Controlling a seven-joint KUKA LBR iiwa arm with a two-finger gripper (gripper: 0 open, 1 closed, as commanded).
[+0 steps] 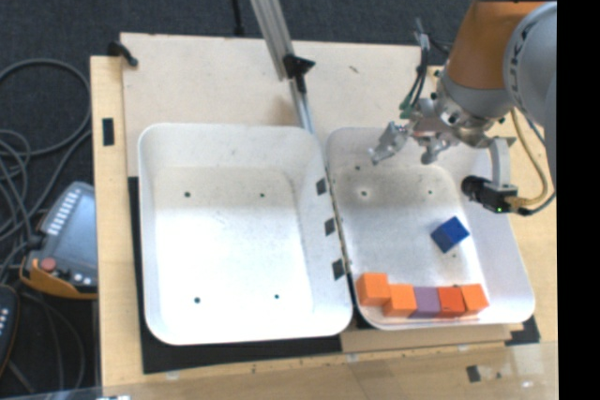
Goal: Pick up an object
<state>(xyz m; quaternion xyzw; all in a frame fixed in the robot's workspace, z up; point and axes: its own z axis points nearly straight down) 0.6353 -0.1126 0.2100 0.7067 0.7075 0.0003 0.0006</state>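
Two white bins (234,229), four orange blocks (375,286), one purple block (427,300), one blue block (450,233).

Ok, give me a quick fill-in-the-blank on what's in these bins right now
1. The blue block lies in the ____ bin.
2. The row along that bin's near edge has one ____ block among orange blocks.
3. The gripper hovers over the right bin's ____ end.

Missing words: right; purple; far

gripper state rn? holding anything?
Two-finger gripper: open, fingers spread, nothing between them. It hangs over the far end of the right white bin, apart from the blue cube and the row of blocks.
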